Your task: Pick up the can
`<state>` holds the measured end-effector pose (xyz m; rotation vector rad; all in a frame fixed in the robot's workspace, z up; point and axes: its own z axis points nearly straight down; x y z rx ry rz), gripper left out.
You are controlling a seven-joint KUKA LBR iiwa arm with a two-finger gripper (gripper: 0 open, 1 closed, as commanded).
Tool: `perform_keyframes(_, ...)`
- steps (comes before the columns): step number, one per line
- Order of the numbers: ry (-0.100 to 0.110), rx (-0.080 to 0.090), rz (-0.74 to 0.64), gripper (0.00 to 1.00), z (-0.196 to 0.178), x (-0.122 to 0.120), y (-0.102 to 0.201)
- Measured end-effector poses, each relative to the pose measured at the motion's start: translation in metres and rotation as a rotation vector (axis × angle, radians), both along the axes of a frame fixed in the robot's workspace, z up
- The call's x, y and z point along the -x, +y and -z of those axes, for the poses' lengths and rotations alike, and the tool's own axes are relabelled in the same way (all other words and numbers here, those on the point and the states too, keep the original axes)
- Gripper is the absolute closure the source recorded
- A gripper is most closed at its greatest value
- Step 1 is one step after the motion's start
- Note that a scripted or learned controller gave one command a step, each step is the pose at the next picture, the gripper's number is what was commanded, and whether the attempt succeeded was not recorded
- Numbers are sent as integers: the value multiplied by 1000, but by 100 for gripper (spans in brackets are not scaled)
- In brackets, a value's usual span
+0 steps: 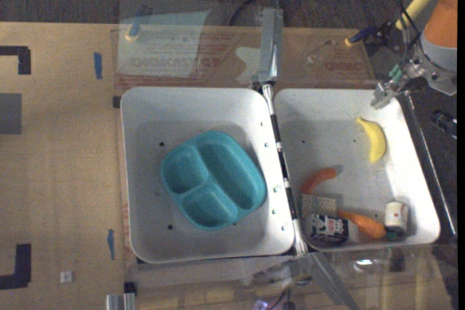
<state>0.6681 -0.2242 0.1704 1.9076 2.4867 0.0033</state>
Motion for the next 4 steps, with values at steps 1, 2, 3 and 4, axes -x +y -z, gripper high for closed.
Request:
perform_keyframes(1, 0, 1, -100, 100, -59, 0, 31)
perform_keyframes(2, 0, 0, -168, 100, -91, 0, 96)
perform_keyframes(3, 0, 0, -201, 100, -120, 0, 161)
perform_keyframes(4, 1, -2, -129, 100, -160, 1, 230)
